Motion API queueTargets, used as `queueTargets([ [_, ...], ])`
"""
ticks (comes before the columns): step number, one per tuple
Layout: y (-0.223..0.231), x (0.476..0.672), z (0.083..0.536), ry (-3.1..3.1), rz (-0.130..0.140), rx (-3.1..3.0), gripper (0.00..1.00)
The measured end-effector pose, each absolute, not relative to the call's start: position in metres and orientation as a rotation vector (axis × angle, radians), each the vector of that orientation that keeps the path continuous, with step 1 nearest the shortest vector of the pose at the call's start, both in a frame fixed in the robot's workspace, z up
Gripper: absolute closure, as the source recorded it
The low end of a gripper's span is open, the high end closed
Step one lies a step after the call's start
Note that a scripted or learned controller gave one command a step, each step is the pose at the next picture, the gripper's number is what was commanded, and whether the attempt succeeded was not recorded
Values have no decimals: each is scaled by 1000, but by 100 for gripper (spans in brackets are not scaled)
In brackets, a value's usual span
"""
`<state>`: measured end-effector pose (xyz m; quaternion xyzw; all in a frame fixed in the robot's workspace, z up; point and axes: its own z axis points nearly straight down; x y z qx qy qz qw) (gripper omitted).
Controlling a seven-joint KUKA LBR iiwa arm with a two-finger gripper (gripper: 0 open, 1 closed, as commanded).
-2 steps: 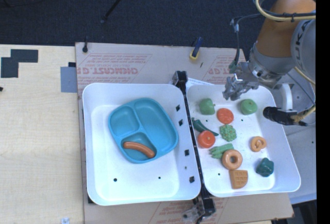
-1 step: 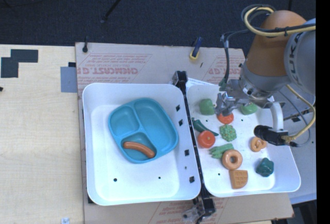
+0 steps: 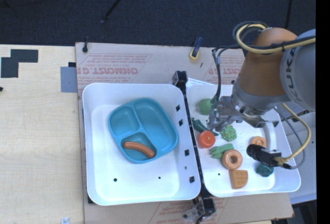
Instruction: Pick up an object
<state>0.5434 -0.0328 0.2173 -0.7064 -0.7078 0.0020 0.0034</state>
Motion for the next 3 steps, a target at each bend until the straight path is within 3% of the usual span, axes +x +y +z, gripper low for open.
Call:
queueTargets([
  [1, -36, 537, 217, -2219, 5, -2218, 100],
  [3, -37, 543, 236, -2221, 2, -2218, 100],
])
